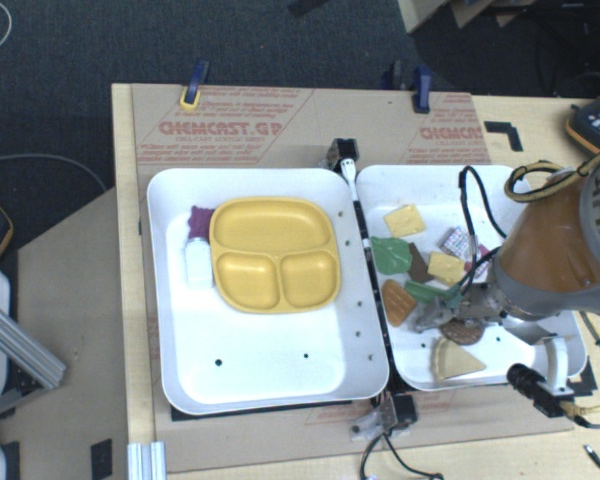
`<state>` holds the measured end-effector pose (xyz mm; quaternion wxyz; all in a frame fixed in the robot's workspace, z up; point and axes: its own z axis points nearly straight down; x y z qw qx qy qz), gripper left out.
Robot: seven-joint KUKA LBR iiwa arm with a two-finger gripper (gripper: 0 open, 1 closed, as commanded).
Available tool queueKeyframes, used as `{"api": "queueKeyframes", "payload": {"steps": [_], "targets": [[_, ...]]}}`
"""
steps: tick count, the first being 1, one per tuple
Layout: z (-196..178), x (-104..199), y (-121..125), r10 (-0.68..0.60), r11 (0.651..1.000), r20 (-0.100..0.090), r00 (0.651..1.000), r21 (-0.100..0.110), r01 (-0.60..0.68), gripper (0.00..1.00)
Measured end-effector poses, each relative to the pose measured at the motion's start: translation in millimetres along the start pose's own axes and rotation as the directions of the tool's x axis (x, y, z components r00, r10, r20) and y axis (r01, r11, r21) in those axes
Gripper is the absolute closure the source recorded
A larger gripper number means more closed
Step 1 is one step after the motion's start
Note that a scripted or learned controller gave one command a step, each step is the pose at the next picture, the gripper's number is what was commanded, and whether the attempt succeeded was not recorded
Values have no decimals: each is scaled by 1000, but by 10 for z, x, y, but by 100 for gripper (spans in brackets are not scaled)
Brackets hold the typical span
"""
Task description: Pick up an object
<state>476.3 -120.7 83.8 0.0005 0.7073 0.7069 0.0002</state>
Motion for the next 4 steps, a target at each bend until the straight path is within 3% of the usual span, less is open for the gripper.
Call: {"api": "queueKeyframes", "payload": {"steps": [1, 2, 3, 4], "targets": [[-142, -18, 21, 3, 1000, 4, 1000, -9, -3, 100], [-661, -117, -15, 1, 1000, 2, 1000, -4, -1, 100], [-1187, -79, 97, -3, 1000, 2, 1000, -7, 3, 100], [-1425, -80, 110, -2, 1000, 2, 1000, -5, 2, 100]]}}
